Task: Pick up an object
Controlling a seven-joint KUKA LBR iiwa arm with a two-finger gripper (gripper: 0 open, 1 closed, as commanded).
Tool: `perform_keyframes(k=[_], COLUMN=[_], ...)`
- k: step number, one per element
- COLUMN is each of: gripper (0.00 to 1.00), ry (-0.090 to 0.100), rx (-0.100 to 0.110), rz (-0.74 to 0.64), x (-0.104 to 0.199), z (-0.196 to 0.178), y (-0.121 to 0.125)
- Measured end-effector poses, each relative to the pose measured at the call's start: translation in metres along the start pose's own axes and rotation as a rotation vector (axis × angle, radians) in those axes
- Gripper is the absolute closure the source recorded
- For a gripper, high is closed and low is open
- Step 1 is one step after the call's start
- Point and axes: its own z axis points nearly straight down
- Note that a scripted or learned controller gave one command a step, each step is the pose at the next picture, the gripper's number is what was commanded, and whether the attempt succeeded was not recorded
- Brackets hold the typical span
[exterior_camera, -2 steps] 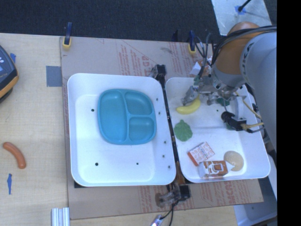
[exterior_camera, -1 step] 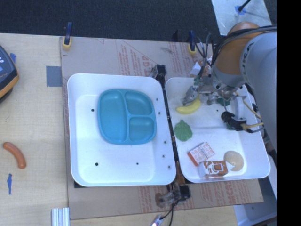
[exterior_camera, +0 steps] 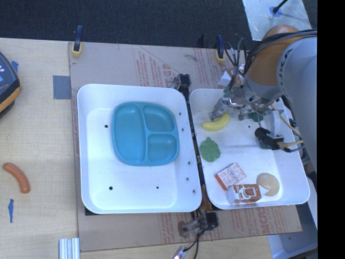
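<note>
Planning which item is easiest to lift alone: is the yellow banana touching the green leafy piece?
Apart. The camera view shows bare white bin floor between the banana and the green leafy piece.

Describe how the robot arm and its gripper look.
The arm is bulky and smooth, grey, with an orange band above the wrist. Dark cables loop around the wrist. The gripper is a small metallic two-finger assembly, with a black fitting and yellowish wires beside it.
</note>
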Motion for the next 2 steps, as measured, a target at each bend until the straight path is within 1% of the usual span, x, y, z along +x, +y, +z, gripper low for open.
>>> perform_keyframes(k=[2], gripper=[0.0], ry=[0.001], rx=[0.003], rz=[-0.003], x=[0.0089], z=[0.0001], y=[-0.0003])
